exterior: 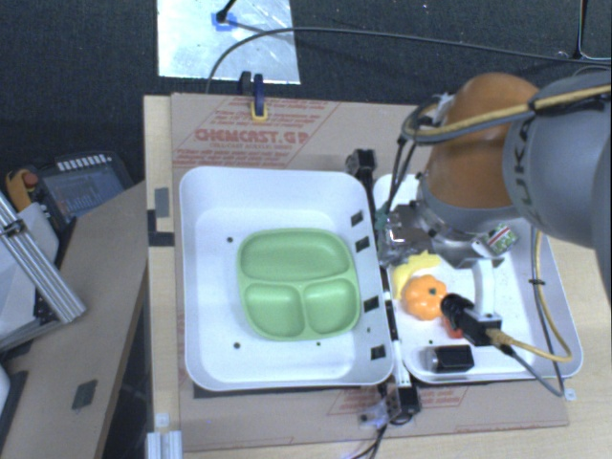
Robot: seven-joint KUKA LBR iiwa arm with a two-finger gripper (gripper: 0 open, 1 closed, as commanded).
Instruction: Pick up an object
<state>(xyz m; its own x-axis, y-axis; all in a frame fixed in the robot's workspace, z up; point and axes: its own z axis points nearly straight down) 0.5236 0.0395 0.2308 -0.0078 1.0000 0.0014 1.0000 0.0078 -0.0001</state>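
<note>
In the right bin [564, 338], an orange pumpkin-like object [424, 295] lies near the left wall, with a yellow object [421, 264] just behind it. A small red thing [453, 328] lies at the pumpkin's right front. A black rectangular block [451, 358] rests near the bin's front edge. My gripper [397, 239] hangs low over the back left part of this bin, just behind the yellow object, under the bulky grey and orange wrist. The arm hides whatever lies beneath it.
The left bin [206, 256] holds a green divided plate [295, 283]. A small white object with green and red marks [498, 240] peeks out under the arm. Black clips line the wall between the bins [376, 285]. A yellow cable [535, 352] loops across the right bin.
</note>
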